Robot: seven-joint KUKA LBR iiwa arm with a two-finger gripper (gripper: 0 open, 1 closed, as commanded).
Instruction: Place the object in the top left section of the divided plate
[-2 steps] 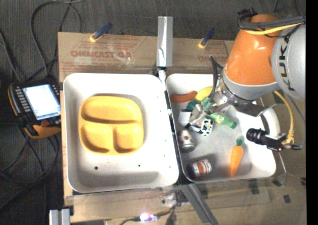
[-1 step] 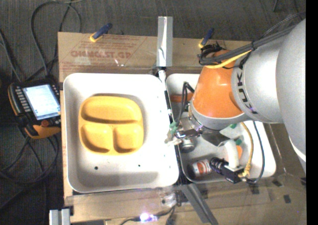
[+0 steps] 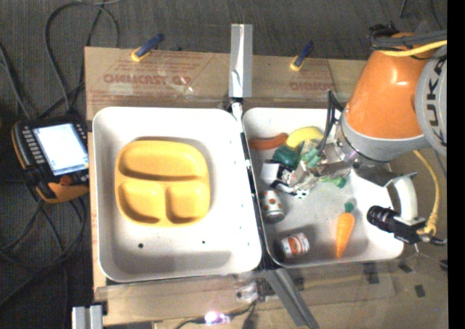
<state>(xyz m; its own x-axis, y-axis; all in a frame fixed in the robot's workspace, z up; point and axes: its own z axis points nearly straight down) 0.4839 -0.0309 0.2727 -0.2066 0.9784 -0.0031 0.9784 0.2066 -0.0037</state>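
Note:
The yellow divided plate (image 3: 164,181) lies in the left bin (image 3: 105,240), with one wide section at the back and two smaller ones in front, all bare. My gripper (image 3: 308,169) hangs low over a heap of small objects in the back half of the right bin (image 3: 389,249). Under and around it are a yellow piece (image 3: 306,134), a green piece (image 3: 287,153), a teal piece (image 3: 338,181) and a small die (image 3: 298,191). The wrist and clutter hide whether anything is held.
In the right bin there are also a carrot (image 3: 343,232), a red-labelled can (image 3: 294,245) lying on its side, a small can (image 3: 272,206), a white-and-black cylinder (image 3: 270,172) and an orange-red piece (image 3: 269,140). A handheld screen (image 3: 55,149) sits off the bench at left.

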